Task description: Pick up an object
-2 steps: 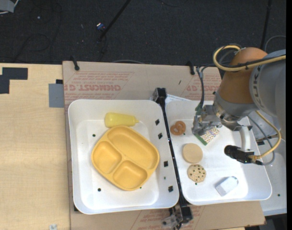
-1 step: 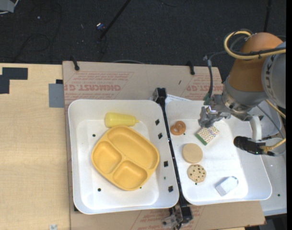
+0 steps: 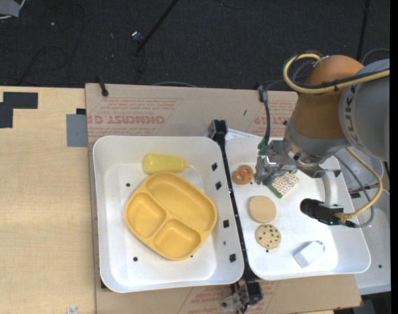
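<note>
Two bins, arm over the right one

Several small items lie in my right bin [image 3: 355, 257]: a pretzel [image 3: 242, 174], tan disc [image 3: 262, 209], chip cookie [image 3: 268, 237], white block [image 3: 308, 253] and patterned card [image 3: 283, 184]. My gripper [image 3: 269, 169] hangs beside the pretzel, over the card; I cannot tell its fingers' state. Left bin [image 3: 107, 175]: yellow divided plate [image 3: 170, 214], yellow bottle [image 3: 164, 163] lying crosswise.
</note>
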Controlling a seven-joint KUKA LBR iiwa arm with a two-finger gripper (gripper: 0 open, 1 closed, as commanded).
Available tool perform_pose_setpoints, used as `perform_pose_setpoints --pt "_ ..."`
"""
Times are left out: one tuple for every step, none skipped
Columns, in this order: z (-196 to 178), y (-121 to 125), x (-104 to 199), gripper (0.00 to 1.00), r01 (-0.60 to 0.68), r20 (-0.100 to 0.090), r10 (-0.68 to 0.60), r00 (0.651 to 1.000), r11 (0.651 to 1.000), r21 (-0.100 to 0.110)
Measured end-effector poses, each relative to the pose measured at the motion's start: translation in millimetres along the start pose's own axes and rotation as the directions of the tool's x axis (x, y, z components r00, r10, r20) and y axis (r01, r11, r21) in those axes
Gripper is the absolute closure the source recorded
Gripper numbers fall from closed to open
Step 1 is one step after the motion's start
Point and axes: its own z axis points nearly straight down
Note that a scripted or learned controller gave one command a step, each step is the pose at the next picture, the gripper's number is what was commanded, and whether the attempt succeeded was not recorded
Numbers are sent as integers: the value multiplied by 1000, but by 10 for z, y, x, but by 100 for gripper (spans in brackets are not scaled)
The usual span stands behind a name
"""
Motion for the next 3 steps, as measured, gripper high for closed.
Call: perform_pose_setpoints --pt "35 -151 465 100 1 0 -1 1000 1000 0" --pt "40 -304 971 100 2 0 -2 1000 1000 1" --pt "-196 -514 1408 100 2 1 -2 1000 1000 -3"
